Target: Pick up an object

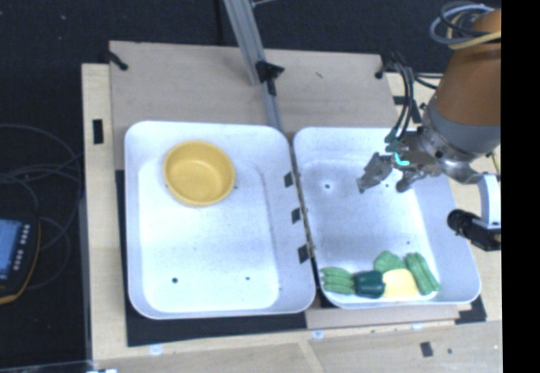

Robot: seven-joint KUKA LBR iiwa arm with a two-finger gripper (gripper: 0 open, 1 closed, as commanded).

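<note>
Jaws spread apart, nothing between them, two-finger gripper [386, 175] hovering over bare middle of the right white bin [337, 219]. Pile of green and yellow plastic toys [384, 277] bunched along that bin's front edge, lying left-to-right, so probably needs to head frontward.

You see two white bins, the left bin [211, 278] and the right bin [354, 219], both looking like smooth plastic with a faint sheen and dark specks. The yellow bowl [199, 173] at upper left looks like glossy plastic. The bench [194, 84] shows a matt, pale wood-like board. The pole [240, 13] at top centre reads as dull grey metal. The green and yellow items [384, 278] at lower right look smooth and plastic-like. The gripper [386, 172] looks like grey metal.
</note>
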